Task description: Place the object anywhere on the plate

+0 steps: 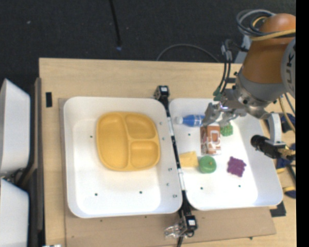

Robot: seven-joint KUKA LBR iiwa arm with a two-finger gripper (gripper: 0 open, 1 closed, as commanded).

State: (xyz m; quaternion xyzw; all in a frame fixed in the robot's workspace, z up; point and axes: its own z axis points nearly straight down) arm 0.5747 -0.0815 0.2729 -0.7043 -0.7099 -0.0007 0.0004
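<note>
The arm point(268, 60) runs off the right side, so its base is out of sight. Its wrist covers the far corner of the right bin point(257, 197) and part of a small green piece point(226, 130). The print on the carton point(211, 139) is too blurred to read. The bottle point(190, 120) is half tucked under the gripper point(219, 115).
</note>
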